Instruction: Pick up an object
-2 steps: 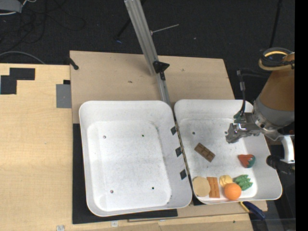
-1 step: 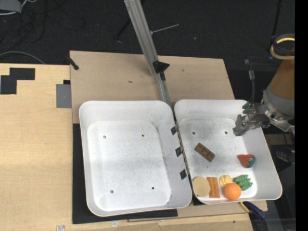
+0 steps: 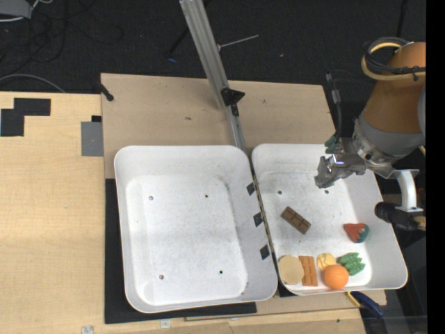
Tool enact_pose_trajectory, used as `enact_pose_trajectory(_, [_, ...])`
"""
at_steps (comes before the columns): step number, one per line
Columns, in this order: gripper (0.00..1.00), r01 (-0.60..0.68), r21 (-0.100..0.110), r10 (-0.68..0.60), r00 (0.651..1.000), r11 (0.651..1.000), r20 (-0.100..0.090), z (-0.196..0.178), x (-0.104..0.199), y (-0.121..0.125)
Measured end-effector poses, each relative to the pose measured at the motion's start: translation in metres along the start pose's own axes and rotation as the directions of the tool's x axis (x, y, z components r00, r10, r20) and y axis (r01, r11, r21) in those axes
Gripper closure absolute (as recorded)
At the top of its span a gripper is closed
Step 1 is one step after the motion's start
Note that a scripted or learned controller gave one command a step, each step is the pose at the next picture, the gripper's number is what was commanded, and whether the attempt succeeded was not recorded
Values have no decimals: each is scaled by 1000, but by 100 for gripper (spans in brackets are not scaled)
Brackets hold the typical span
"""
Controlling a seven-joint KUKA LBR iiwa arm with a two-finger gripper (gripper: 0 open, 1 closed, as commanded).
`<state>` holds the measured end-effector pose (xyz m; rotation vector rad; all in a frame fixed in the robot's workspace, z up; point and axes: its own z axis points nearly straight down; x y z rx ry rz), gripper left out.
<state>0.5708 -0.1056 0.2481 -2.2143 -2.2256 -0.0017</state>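
My gripper (image 3: 325,179) hangs over the upper middle of the right bin (image 3: 292,160), with nothing seen between its fingers. A brown chocolate-like bar (image 3: 295,220) lies below and to the left of it on the bin floor. Along the bin's front edge sit a round tan bread piece (image 3: 290,269), a brown slab (image 3: 308,271), a small yellow item (image 3: 325,260), an orange (image 3: 336,277) and a green vegetable (image 3: 352,263). A red piece with a green tip (image 3: 357,232) lies near the right wall.
The left bin (image 3: 182,225) sits beside the right one, joined by black clips (image 3: 258,218). A slanted aluminium rail (image 3: 212,65) rises behind the bins. The arm's grey and orange body (image 3: 393,110) stands at the right.
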Motion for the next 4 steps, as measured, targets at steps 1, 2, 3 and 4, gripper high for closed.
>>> enact_pose_trajectory(1, [100, -2, 0, 2, 1000, 1000, 1, 0, 42, 23])
enact_pose_trajectory(2, [100, 0, 0, 0, 1000, 1000, 0, -4, 96, 38])
enact_pose_trajectory(3, [100, -1, 1, 1, 1000, 1000, 1, 4, 153, 49])
enact_pose_trajectory(4, [100, -3, 2, 3, 1000, 1000, 2, 22, 195, 65])
